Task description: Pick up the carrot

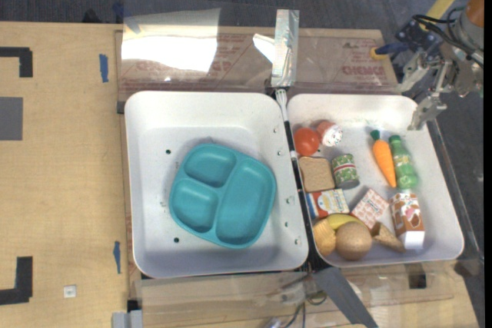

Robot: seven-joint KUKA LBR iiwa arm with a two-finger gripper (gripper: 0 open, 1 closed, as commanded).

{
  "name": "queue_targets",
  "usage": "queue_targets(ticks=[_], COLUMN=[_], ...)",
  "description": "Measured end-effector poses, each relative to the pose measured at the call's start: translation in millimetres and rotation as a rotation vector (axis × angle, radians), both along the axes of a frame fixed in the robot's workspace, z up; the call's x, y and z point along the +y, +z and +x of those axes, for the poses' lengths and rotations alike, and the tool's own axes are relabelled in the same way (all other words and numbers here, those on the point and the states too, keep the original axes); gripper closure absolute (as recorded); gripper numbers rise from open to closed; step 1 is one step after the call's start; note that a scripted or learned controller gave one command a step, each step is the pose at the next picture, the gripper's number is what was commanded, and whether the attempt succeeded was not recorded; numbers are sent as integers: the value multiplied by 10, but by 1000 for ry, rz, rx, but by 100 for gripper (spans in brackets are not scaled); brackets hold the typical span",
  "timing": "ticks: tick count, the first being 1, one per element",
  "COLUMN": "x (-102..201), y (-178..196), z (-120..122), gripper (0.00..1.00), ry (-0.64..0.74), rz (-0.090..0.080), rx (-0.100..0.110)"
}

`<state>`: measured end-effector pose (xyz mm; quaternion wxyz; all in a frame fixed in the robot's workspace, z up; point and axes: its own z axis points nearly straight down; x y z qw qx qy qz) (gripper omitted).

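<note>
Nearest the camera, a potato (354, 240) and a banana (330, 229) lay at the front of the right bin (450, 230). Behind them sat a small carton (406, 219), a slice of bread (316, 173), a can (344, 170) and a tomato (307, 140). The carrot (383, 157) lay toward the bin's back right, green top pointing away, touching a green bottle (403, 164) on its right. A teal plate (223, 194) sat in the left bin (146, 134).

The gripper (425, 113) hung over the right bin's back right corner, near the carrot but apart from it; whether its jaws stood apart or together could not be told. The carrot looked like a light, stiff, smooth toy, best taken across its thick upper half.
</note>
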<state>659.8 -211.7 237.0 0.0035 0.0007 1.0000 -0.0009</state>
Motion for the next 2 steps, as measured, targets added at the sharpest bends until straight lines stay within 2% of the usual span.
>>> queue_targets(ticks=[1, 2], x=[235, 239], y=[-1417, -1250], z=[-147, -101], gripper=[0, 100], ry=[-63, -61], rz=[3, -1], rx=[5, -11])
